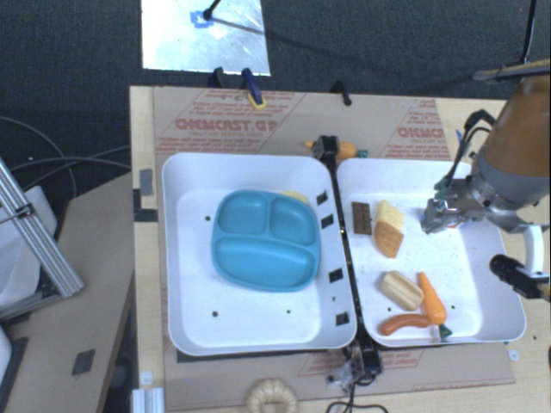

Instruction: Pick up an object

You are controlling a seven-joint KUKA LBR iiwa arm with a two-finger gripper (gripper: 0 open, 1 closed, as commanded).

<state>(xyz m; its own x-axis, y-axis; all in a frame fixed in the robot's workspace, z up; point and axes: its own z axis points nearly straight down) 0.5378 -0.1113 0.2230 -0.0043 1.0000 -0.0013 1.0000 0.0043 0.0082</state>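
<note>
The right bin (491,317) holds several toy foods: a brown chocolate bar (361,218), a yellow cheese wedge (388,229), a tan bread roll (402,289), an orange carrot (431,298) and a reddish sausage (403,323). My gripper (438,215) hangs over the upper middle of this bin, a little right of the cheese wedge. Nothing shows between its fingers, and it touches none of the foods.
The left bin (185,256) holds a blue divided plate (264,239) with a pale yellow item (296,196) peeking out behind it. Black clips line the divider (340,248) between the bins. A tan ring (274,396) lies by the bench's front edge.
</note>
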